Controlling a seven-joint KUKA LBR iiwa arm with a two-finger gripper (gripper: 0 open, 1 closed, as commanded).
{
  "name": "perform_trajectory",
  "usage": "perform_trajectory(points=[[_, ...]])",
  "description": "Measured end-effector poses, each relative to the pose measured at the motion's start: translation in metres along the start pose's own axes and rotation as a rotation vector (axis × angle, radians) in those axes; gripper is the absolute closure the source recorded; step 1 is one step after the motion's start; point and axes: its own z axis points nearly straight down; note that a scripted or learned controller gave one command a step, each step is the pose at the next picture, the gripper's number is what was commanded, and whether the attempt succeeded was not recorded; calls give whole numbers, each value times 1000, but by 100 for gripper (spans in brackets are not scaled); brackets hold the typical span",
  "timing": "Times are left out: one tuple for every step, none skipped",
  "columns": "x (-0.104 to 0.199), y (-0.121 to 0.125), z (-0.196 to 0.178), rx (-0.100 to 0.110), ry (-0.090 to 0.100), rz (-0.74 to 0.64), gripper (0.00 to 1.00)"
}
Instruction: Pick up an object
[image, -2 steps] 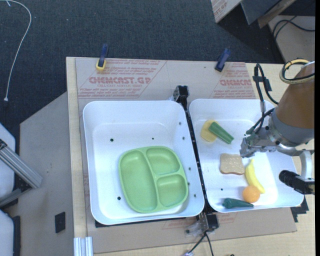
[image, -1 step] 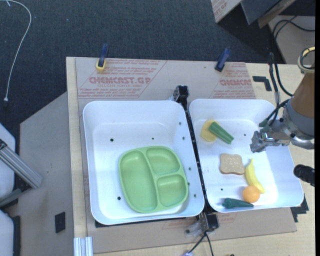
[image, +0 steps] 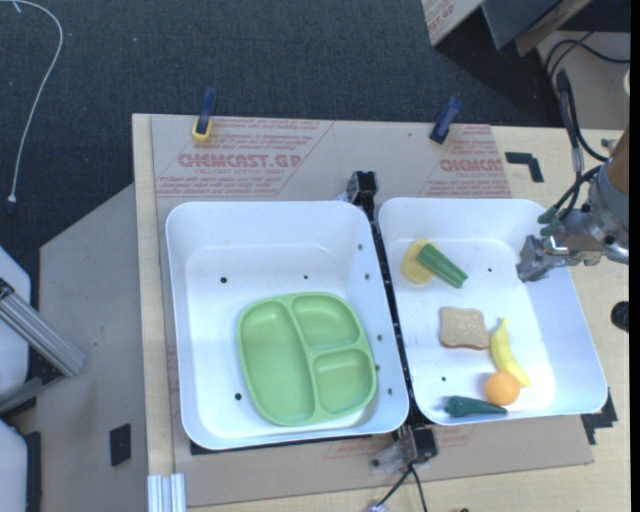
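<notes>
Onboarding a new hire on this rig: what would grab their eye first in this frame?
Probably the green divided plate, which sits alone in the left bin. Next comes the cluster of toy food in the right bin: a slice of bread, a banana, an orange and two dark green pieces. The gripper hangs by that bin's far right side, apart from all of them.

The arm's wrist section (image: 612, 205), at the right edge of the frame, is grey metal with a rounded housing. Dark cables loop along its upper side (routing beyond the frame edge cannot be traced). The gripper (image: 530, 262) is dull grey metal, blocky, with darker recesses.
</notes>
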Motion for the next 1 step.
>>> perform_trajectory(points=[[58, 20, 11, 5, 3, -5, 100]])
